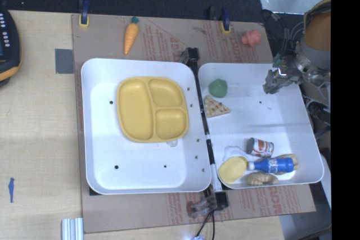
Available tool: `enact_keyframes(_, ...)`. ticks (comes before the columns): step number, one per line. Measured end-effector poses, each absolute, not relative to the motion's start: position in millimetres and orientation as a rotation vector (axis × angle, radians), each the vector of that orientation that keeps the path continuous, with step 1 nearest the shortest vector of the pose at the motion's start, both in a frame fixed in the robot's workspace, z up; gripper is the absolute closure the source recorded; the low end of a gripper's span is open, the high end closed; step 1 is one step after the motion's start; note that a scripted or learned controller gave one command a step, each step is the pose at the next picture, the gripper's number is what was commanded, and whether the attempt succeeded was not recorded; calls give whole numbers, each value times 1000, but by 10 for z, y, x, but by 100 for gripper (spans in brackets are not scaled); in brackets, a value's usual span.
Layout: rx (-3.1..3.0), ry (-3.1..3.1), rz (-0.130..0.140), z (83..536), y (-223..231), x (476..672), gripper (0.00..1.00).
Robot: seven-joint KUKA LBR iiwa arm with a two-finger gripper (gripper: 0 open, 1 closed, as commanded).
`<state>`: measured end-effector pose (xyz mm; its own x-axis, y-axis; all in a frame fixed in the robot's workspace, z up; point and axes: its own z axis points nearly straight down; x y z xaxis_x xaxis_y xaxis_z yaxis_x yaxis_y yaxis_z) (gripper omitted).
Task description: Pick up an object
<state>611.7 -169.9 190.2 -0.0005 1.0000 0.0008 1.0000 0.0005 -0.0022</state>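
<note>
Crowded blue bottle (pixel 274 165) and can (pixel 261 146) could jostle aside; fingers (pixel 274 84) state I cannot tell

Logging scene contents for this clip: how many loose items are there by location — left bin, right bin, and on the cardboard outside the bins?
Left bin: 1, the yellow divided plate
Right bin: 6, green ball, waffle wedge, small can, blue bottle, yellow spoon, tan piece
Cardboard: 2, toy carrot, pink piece
Total: 9
</note>
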Motion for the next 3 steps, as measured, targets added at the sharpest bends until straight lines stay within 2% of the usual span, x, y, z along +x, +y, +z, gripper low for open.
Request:
enact_keyframes(1,-2212,-2226,5,1977,-1703,6132,100)
enact_keyframes(2,-2203,-2222,10,1494,-923,5506,100)
enact_keyframes(3,-2217,-2224,4,1524,-969,5543,0)
